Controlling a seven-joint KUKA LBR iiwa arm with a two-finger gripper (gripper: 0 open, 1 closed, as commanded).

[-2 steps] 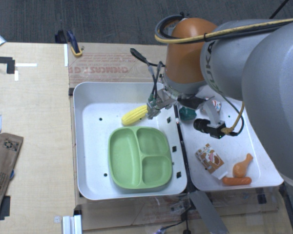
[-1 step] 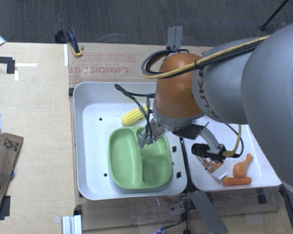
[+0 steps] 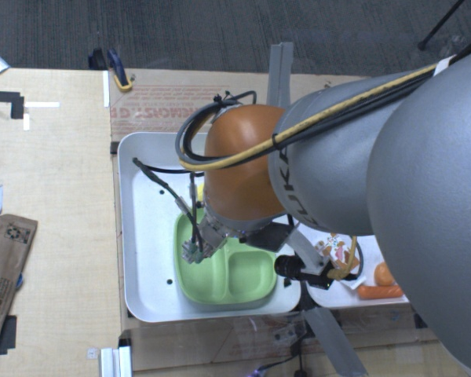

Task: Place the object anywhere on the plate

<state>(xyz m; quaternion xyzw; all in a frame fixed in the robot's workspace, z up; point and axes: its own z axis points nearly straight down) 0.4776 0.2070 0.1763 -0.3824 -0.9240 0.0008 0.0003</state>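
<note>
Grey arm link nearest cam, orange band below it, blocks much of left white bin. End effector low over left lobe of green divided plate. Open or clenched: can't tell, nothing seen betw. fingers. Orange carrot-like object lies in right bin, apart from plate. Judged step: placement unconfirmed, prob. pick not done. Next: confirm grasp, else reach over to right bin, grab obj., carry to plate.
</note>
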